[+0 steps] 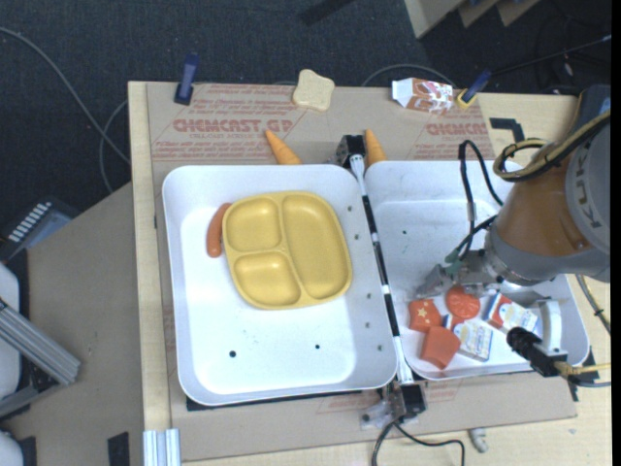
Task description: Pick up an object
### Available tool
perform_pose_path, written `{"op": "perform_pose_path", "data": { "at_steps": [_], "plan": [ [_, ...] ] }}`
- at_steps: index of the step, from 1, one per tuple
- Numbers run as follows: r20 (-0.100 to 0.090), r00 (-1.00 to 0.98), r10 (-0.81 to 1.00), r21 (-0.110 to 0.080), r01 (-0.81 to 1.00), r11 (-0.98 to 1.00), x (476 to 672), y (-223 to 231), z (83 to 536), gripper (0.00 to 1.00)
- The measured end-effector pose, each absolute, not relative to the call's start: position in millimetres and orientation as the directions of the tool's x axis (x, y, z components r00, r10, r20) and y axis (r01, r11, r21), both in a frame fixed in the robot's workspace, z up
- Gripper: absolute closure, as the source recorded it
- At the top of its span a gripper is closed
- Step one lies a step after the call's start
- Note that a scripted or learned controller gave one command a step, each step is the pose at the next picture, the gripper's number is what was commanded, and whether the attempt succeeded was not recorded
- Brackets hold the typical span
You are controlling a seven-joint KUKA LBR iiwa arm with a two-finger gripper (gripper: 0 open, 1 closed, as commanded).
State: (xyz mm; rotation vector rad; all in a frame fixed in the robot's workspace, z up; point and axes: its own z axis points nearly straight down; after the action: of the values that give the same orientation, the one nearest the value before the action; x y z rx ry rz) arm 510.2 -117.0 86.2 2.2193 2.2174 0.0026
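Right bin (408,197); arm (548,216) bent low over toys (451,323).

Grey arm (592,197) with a broad orange band (539,216) above the wrist, faint dark lettering on the grey shell. Below the band, a grey rounded wrist section. Black cables (475,187) looped along the outside, a yellow-sheathed one curled near the top. Metallic grey pincer (448,278) at the tip.
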Motion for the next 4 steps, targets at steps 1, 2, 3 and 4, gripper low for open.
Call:
{"op": "perform_pose_path", "data": {
  "at_steps": [1, 2, 3, 4],
  "plan": [
    [-0.004, 0.002, 1.0, 0.008, 1.0, -0.002, 510.9, -117.6, 96.6, 1.0],
    [-0.004, 0.001, 1.0, 0.007, 1.0, -0.001, 510.8, -117.5, 96.4, 0.0],
    [0.0, 0.001, 1.0, -0.001, 1.0, -0.001, 478.7, -122.5, 84.3, 0.0],
    [0.0, 0.002, 1.0, 0.0, 1.0, -0.002, 478.9, -122.3, 93.9, 1.0]
  ]
}}
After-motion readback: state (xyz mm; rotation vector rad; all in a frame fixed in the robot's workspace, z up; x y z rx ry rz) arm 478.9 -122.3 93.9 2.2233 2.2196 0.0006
